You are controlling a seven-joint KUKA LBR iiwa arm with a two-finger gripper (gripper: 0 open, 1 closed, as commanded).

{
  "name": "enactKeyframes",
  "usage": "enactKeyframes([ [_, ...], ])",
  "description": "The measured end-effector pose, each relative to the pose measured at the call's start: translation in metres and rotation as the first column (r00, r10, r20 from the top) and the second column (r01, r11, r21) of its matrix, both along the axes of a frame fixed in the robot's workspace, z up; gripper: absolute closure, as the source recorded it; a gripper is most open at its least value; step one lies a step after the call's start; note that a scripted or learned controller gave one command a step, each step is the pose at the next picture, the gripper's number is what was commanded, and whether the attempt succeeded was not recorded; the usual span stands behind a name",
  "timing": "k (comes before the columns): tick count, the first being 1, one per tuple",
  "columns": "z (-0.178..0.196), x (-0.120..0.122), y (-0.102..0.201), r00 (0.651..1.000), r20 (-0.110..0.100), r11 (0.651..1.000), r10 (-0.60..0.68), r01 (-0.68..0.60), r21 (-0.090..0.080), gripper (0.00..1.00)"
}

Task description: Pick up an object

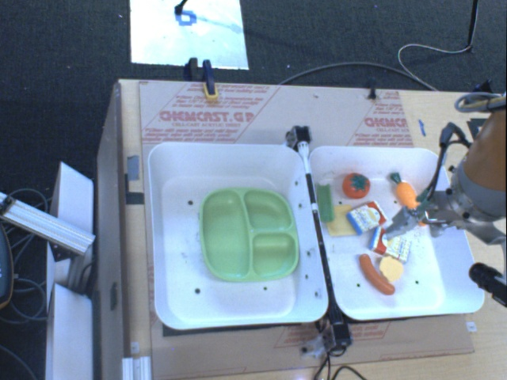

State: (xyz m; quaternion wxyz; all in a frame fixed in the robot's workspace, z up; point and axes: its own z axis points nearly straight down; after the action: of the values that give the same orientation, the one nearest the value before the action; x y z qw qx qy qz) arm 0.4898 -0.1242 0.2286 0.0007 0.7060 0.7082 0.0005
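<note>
The right bin (455, 287) holds several toy foods: a red tomato (356, 184), an orange carrot (405, 192), a green stick (324, 201), a pale yellow slice (339, 223), a blue-and-white packet (365, 216), a red-and-white packet (395, 248), a sausage (376, 275) and a small yellow piece (391, 269). My gripper (402, 223) reaches in from the right. It hangs over the middle of this bin, between the blue-and-white packet and the red-and-white packet, just below the carrot. Nothing visibly hangs from it.
The left bin (178, 291) carries a green divided plate (249, 234). A black divider rail (311, 212) runs between the bins. The arm's grey body with its orange band (483, 165) stands over the right bin's far right edge. Cables (444, 145) loop beside it.
</note>
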Motion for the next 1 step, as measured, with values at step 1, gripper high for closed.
enactKeyframes([
  [1, -0.1389, 0.0407, 0.0069, 1.000, 0.010, 1.000, 0.000, 0.000, -0.001, 0.00],
])
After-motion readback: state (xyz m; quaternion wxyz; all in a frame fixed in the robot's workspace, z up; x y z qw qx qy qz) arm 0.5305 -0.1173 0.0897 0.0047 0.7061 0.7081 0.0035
